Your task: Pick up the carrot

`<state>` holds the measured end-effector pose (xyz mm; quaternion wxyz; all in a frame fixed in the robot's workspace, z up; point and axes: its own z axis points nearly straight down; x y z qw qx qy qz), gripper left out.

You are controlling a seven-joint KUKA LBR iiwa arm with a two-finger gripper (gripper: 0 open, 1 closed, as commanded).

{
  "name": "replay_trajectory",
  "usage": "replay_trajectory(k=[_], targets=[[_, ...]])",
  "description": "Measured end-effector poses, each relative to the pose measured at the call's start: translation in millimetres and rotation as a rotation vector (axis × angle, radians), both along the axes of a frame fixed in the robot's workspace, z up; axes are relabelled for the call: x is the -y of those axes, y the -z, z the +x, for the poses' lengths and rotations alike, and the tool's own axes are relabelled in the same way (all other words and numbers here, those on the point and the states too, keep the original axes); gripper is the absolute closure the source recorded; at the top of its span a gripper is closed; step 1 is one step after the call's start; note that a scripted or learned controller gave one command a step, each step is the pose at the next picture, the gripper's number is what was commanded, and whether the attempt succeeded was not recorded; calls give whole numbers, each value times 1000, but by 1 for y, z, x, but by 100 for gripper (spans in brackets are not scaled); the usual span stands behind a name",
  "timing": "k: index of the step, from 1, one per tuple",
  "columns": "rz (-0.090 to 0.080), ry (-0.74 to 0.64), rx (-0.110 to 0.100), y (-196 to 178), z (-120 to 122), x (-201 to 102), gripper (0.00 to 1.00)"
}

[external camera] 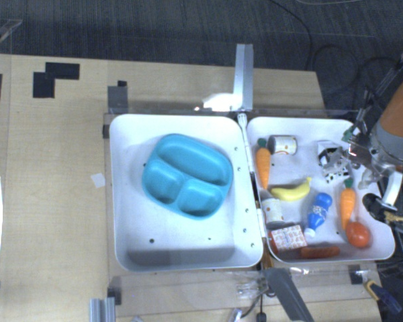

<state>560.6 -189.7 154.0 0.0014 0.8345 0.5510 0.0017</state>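
Observation:
An orange carrot (262,168) lies lengthwise against the left wall of the right bin (302,127). A second orange, carrot-shaped piece (348,205) lies near that bin's right side, just above a round orange-red fruit (358,234). My gripper (334,161) hangs over the upper right part of the right bin, up and to the left of the second orange piece and well to the right of the carrot by the wall. I see nothing held in it.
The right bin also holds a small can (282,144), a banana (290,192), a white cup (273,210), a blue bottle (319,213), a red-and-white packet (288,237) and a red sausage (316,251). A blue divided plate (187,174) sits in the left bin (131,247).

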Motion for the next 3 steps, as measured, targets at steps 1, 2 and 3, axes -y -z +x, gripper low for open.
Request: replay_trajectory(k=[1, 2, 3], targets=[[0, 60, 0, 61, -53, 7, 0], [0, 59, 3, 51, -52, 6, 100], [1, 251, -1, -16, -73, -64, 100]])
